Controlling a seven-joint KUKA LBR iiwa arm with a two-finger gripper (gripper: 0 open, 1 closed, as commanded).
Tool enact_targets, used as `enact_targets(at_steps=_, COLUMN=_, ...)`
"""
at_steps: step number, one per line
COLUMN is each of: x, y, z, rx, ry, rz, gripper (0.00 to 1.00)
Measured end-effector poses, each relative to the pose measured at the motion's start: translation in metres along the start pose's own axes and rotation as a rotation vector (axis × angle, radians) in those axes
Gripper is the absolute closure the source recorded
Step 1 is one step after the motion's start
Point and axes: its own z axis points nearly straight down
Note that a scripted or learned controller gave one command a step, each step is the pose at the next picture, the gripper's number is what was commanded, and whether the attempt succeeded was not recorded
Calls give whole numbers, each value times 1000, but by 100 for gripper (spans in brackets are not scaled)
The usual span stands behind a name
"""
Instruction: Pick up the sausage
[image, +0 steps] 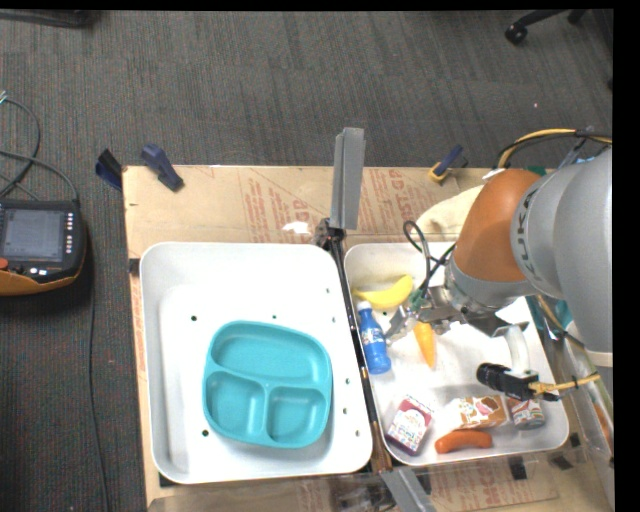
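The sausage (463, 441), a short red-orange link, lies at the front edge of the right bin (452, 265). It rests between a pink and white packet (410, 424) and a small can (528, 413). My gripper (414, 317) hangs over the middle-left of that bin, well behind the sausage and apart from it. Just below the gripper is an orange carrot (427, 343). The arm's orange band and grey wrist hide the bin's back right part.
A yellow banana (387, 292) and a blue bottle (373, 342) lie by the right bin's left wall. A brown snack packet (479, 410) sits just behind the sausage. The left bin (175, 300) holds a teal divided plate (267, 383).
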Motion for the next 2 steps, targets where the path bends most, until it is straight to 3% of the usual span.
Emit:
enact_targets(at_steps=1, x=2, y=-94, z=8, rx=-7, ry=-1, rz=-114, gripper=0)
enact_targets(at_steps=2, x=9, y=-64, z=9, rx=-6, ry=-1, rz=198, gripper=0)
